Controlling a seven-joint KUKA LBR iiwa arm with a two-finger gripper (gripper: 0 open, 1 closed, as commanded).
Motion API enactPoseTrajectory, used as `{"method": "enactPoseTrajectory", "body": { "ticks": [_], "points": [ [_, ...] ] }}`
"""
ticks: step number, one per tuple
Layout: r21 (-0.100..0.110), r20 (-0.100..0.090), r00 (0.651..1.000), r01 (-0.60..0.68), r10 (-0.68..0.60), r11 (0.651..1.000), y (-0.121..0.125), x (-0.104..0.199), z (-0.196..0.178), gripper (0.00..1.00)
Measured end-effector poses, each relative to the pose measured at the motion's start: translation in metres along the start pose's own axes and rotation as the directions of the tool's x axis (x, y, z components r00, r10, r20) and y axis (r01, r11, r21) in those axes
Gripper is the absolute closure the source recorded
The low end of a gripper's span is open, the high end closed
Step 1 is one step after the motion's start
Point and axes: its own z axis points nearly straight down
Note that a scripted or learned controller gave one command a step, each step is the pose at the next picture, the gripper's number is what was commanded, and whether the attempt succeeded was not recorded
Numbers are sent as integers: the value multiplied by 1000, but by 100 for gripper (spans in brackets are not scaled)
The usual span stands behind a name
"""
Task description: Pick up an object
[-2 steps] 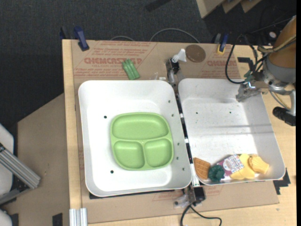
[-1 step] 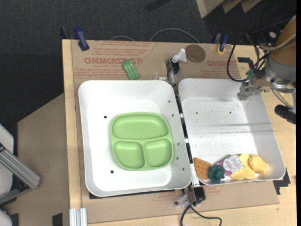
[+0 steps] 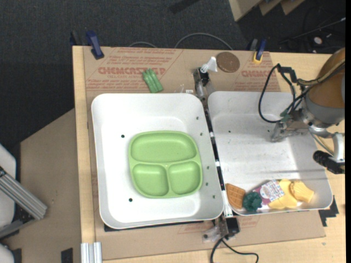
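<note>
Several small objects lie along the near edge of the right bin: an orange waffle-like piece, a dark green broccoli-like piece, a pink and white packet and yellow pieces. The arm reaches in from the right with its orange band above the grey wrist. My gripper hangs over the right bin's right middle, well above and apart from the pile. Nothing shows in it.
The left bin holds a green divided plate. On the bench behind the bins lie a green clip and a brown disc. Black cables loop over the right bin's far side.
</note>
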Motion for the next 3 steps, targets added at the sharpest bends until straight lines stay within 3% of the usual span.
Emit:
{"method": "enactPoseTrajectory", "body": {
  "ticks": [1, 2, 3],
  "points": [
    [-21, 7, 1000, 3, -2, 1000, -17, 11, -137, 100],
    [-9, 4, 1000, 2, -2, 1000, -19, 12, -127, 0],
    [0, 1, 1000, 0, 0, 1000, -7, -5, -21, 0]
  ]
}}
